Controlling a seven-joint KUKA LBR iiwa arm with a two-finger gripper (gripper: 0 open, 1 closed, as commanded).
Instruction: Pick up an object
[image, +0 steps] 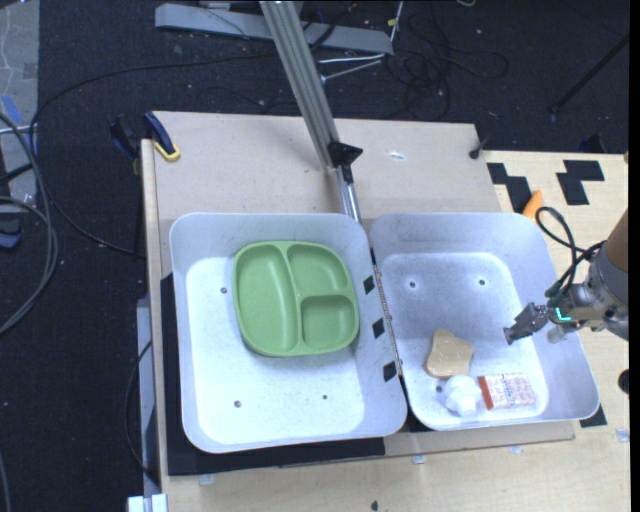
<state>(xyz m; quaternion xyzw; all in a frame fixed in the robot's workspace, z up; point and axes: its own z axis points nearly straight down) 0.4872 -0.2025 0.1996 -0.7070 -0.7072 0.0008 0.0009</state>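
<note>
While the gripper (532, 327) hangs over the right bin (440, 245) near its right wall, I cannot tell how it is set. Just left of it and lower lies a tan bread slice (449, 353); below it sit a crumpled white object (461, 396) and a red-and-white packet (509, 390). Well to its left, a green divided plate (296, 298) rests in the left bin (280, 420).
</note>
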